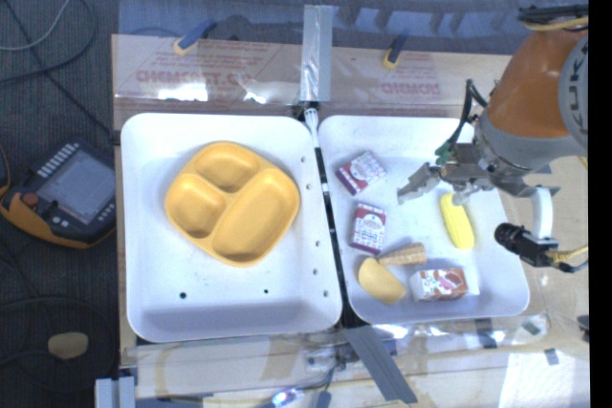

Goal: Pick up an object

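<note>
The gripper hangs over the right bin, jaws spread wide with nothing between them, just beside a yellow corn cob. Three red-and-white packets lie nearby, print too small to read. Faint mirrored lettering shows on the clear panel behind. The left bin holds a yellow divided plate.

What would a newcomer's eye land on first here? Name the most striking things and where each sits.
First, the big yellow three-compartment plate sitting in the middle of the left bin. Next, the arm's orange band at the right edge, with the gripper hanging over the right bin, fingers spread, next to a yellow corn cob. Around it lie red-and-white packets and a yellow lemon-like piece.
</note>
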Tool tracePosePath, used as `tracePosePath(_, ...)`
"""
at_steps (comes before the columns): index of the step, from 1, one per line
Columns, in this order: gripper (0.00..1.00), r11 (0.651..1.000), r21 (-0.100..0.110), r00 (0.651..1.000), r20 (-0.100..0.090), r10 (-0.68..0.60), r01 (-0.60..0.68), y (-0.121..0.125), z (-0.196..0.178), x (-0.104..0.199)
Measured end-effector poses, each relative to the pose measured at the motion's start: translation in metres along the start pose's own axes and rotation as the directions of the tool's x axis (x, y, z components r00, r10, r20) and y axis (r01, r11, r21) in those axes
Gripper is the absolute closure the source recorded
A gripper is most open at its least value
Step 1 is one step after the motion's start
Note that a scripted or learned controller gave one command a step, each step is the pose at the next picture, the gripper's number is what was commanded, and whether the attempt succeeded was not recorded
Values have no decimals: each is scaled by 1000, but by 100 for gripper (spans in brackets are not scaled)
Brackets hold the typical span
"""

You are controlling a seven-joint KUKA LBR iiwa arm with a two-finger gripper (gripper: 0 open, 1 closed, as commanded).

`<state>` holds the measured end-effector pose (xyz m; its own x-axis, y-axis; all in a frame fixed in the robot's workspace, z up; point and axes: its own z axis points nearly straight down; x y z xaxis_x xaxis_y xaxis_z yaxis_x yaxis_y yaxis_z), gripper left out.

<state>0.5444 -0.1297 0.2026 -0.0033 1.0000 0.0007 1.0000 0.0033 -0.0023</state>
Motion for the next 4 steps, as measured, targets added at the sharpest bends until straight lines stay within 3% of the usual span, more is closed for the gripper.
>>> tracePosePath(1,0,997,1,997,1,-79,79,19,70,-66)
tracePosePath(2,0,973,-13,973,-4,-232,232,37,109,-85)
tracePosePath(3,100,972,-18,973,3,-232,232,38,101,-86)
tracePosePath(4,100,1000,-2,1000,2,26,-26,49,-1,-48)
